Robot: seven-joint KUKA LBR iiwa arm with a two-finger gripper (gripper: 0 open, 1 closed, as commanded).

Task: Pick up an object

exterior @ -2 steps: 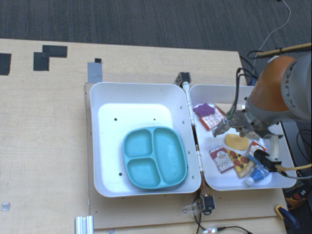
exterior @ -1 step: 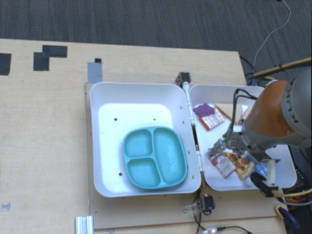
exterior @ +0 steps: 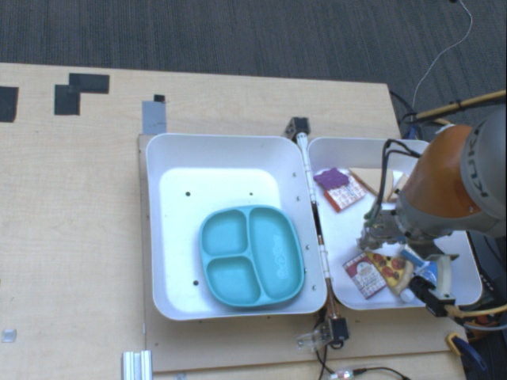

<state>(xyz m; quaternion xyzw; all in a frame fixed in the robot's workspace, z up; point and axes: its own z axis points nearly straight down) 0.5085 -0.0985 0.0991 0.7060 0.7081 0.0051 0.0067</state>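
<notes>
Pale wood worktop [exterior: 71,212] is carrying two white bins side by side, the left bin [exterior: 154,236] holding a blue three-compartment plate [exterior: 252,254]. Over the right bin [exterior: 341,295], the grey-and-orange arm [exterior: 444,184] is hanging with its hand [exterior: 379,237] just above a small red-and-white packet [exterior: 366,276] and a pizza-printed packet [exterior: 394,267]; I cannot tell its grip. A purple packet [exterior: 339,187] is lying toward the bin's far end.
</notes>
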